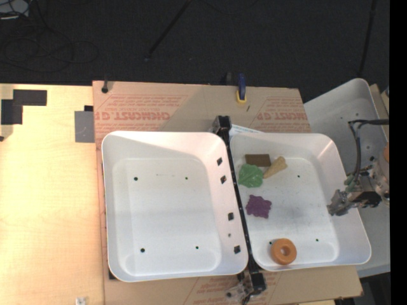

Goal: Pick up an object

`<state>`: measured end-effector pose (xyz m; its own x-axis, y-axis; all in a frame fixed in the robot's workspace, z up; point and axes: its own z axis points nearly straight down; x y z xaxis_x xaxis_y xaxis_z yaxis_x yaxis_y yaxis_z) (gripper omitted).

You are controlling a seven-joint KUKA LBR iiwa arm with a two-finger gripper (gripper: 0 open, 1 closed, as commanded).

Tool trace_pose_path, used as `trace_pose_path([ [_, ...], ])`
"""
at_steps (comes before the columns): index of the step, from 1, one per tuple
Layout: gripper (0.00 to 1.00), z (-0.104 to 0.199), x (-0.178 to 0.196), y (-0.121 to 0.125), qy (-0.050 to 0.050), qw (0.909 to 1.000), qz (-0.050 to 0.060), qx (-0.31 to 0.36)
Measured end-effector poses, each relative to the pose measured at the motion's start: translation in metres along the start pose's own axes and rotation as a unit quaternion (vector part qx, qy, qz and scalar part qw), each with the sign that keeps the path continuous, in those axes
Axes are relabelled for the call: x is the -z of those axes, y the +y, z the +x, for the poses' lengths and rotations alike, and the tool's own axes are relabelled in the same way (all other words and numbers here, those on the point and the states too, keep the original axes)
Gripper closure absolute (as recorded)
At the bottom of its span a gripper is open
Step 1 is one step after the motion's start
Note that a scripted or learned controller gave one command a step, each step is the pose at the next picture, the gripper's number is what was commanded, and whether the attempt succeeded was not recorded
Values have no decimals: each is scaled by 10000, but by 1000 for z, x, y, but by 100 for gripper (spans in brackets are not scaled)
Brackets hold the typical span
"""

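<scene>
Two shallow white bins sat side by side on a sheet of brown cardboard (191, 110), which lay on a pale wooden bench (44, 202). The left bin (121, 164) showed only its bare white floor, while the right bin (331, 148) held five small things, one of each kind. A dark brown block (257, 160) lay near the back of that bin, with a tan wedge (276, 167) just beside it on the right and a green lump (250, 176) touching or nearly touching its front edge. A purple lump (258, 206) lay a little nearer the front, apart from the green one. An orange ring (283, 251) rested flat close to the front rim, well apart from the other four. The three crowded pieces at the back stood close to the black clips (224, 180) along the seam where the two bins met, so that corner was tight. The middle and right part of the right bin's floor lay open. The gripper (346, 201) hung at the right rim of the right bin, well apart from every piece, with nothing seen between its fingers; how wide they stood could not be told at this size. A blue and yellow clamp (241, 88) sat on the cardboard's far edge.
</scene>
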<state>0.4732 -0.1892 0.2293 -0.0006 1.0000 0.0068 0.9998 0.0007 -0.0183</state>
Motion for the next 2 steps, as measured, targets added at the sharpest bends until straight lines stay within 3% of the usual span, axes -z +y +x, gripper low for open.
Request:
trace_pose_path([
  [1,100,59,120,3,-33,9999,-143,32],
  [2,100,7,221,-1,-62,9999,-142,-20],
])
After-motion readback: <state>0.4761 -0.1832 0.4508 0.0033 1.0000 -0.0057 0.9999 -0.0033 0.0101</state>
